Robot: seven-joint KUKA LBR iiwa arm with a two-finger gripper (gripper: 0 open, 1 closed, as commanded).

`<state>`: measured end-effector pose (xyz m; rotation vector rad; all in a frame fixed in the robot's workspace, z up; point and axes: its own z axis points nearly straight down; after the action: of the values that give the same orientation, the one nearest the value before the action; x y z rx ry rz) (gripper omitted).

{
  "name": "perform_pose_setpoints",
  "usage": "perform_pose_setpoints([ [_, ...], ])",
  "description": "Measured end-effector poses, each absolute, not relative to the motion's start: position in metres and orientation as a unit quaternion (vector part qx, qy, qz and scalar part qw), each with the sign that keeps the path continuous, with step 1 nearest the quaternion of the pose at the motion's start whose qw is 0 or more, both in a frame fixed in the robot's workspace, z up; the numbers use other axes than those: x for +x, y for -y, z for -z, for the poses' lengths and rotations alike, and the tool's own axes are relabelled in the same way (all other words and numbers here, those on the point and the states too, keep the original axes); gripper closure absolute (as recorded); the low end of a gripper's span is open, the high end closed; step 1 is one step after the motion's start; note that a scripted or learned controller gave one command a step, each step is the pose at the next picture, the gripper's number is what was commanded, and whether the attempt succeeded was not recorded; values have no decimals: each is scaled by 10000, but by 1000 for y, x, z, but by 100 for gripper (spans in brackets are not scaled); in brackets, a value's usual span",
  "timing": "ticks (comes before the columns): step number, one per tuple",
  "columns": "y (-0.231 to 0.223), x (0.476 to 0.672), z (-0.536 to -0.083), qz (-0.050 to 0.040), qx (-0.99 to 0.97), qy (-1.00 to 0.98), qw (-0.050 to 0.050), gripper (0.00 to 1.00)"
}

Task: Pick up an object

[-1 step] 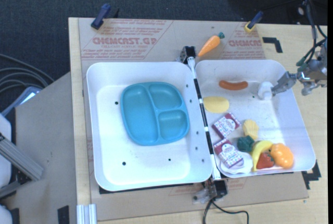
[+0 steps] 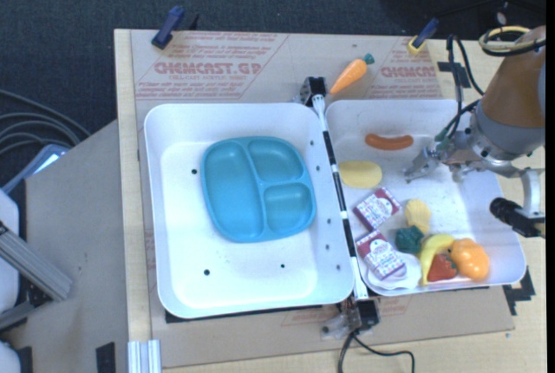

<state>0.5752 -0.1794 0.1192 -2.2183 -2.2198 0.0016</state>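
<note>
The right bin (image 2: pixel 512 271) holds several toy foods: a brown sausage (image 2: pixel 388 140), a yellow oval piece (image 2: pixel 360 174), two pink-and-white cartons (image 2: pixel 376 209) (image 2: pixel 380 253), a small yellow piece (image 2: pixel 417 212), a green piece (image 2: pixel 409 239), a banana (image 2: pixel 433 248), a red piece (image 2: pixel 442 268) and an orange fruit (image 2: pixel 471 258). My gripper (image 2: pixel 435 170) hangs over the upper right part of this bin, just right of and below the sausage. It is open with nothing between its fingers. The arm (image 2: pixel 513 98) rises behind it.
The left bin (image 2: pixel 173 258) holds a blue divided plate (image 2: pixel 258 187). A toy carrot (image 2: pixel 349 75) lies on the cardboard behind the bins. Blue clamps (image 2: pixel 167 27) (image 2: pixel 423 35) sit at the bench's back edge. A black part (image 2: pixel 518 218) of the arm overhangs the right bin's rim.
</note>
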Motion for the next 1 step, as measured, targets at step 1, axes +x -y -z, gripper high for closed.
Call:
perform_pose_setpoints([
  [1, 123, 644, -84, 5, -7066, 7076, 5, 0],
])
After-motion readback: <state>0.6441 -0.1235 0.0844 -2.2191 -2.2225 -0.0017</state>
